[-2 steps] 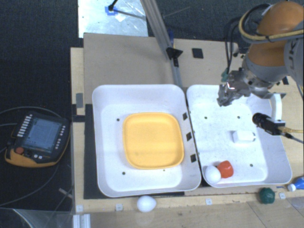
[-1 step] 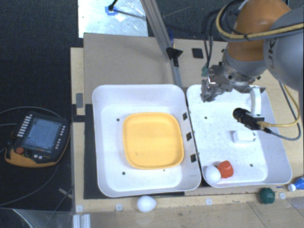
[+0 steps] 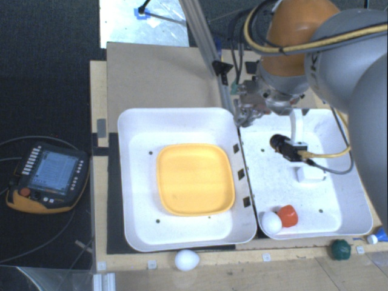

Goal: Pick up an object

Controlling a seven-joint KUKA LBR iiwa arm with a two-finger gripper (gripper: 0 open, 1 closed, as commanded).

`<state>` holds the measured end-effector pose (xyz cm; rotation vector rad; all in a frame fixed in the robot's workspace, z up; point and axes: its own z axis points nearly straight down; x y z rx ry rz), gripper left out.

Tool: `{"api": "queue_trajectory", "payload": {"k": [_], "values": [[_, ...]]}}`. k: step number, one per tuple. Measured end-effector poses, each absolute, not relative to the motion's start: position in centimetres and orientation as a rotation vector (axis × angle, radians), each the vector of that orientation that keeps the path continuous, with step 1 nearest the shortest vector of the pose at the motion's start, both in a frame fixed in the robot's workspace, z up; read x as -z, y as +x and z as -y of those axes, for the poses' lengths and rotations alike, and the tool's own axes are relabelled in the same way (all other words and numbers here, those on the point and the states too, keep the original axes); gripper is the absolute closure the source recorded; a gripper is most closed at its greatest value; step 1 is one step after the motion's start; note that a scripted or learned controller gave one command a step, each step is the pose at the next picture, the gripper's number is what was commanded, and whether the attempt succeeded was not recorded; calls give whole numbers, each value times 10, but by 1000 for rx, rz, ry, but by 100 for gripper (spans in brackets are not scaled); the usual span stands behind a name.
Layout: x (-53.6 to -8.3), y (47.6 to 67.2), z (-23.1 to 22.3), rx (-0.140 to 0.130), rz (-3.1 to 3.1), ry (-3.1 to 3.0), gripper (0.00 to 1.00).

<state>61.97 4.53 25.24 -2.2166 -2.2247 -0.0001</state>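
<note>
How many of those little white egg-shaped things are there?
2. One white egg lies in the right bin, at its near left corner, touching an orange block. The other sits outside the bins, on the bench just below the left bin. The arm could hide more.

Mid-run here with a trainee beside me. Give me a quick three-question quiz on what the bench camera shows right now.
1. True or false: the yellow tray lies in the right bin.
2. Which object sits beside the orange object in the near corner of the right bin? A) a white ball B) a green ball C) a handheld pendant
3. Fill in: the white egg-shaped object lies outside the bins, just in front of the ____ bin.

Key: 1 false, it lies in the left bin. 2 A, the white ball. 3 left.
</note>
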Motion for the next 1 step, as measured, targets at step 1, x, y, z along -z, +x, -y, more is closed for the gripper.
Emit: {"api": "queue_trajectory", "payload": {"k": [1], "values": [[-235,630,-96,0,2225,-2216,100]]}}
